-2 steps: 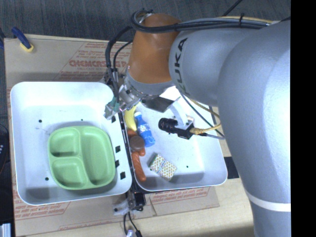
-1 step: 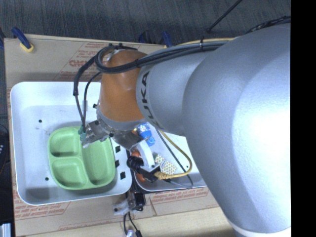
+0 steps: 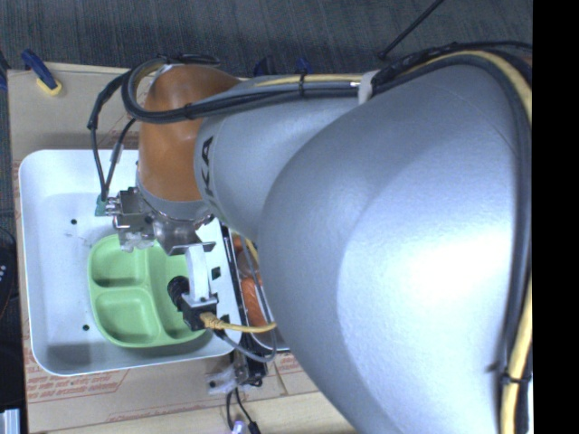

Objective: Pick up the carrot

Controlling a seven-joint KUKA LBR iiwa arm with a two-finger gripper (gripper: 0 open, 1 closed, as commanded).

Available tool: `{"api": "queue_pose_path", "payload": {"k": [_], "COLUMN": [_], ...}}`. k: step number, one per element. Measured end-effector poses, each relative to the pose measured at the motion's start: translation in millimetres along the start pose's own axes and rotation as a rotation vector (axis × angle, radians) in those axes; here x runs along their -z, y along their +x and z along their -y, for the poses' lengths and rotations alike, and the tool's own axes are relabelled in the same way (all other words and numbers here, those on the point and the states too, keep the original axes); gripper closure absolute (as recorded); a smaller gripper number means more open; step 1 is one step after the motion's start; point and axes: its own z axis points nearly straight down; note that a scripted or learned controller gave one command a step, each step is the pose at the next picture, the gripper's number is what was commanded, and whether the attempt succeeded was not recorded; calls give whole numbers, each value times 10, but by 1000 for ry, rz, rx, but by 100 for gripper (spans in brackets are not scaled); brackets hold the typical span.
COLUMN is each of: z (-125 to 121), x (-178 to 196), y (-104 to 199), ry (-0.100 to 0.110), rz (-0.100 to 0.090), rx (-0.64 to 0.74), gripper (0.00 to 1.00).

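Observation:
My gripper (image 3: 137, 231) hangs below the orange wrist band (image 3: 172, 143), over the far edge of a green divided tray (image 3: 127, 310) in the left bin (image 3: 45, 242). An orange, elongated thing (image 3: 252, 302), probably the carrot, peeks out in the narrow gap under the arm, just right of the wall between the two bins. Most of it is hidden by the arm. It lies apart from the gripper, to the gripper's right and nearer the front. Nothing shows in the gripper's grasp.
The grey arm body (image 3: 398, 242) covers nearly all of the right bin. Black and yellow cables (image 3: 204, 319) hang beside the gripper mount over the green tray's right side. A blue and yellow clamp (image 3: 41, 72) sits at the bench's back left corner.

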Motion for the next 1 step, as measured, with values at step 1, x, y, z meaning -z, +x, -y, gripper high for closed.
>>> {"api": "queue_pose_path", "payload": {"k": [1], "z": [513], "x": [-455], "y": [-265], "ry": [6], "rz": [-1], "rx": [-602], "gripper": [100]}}
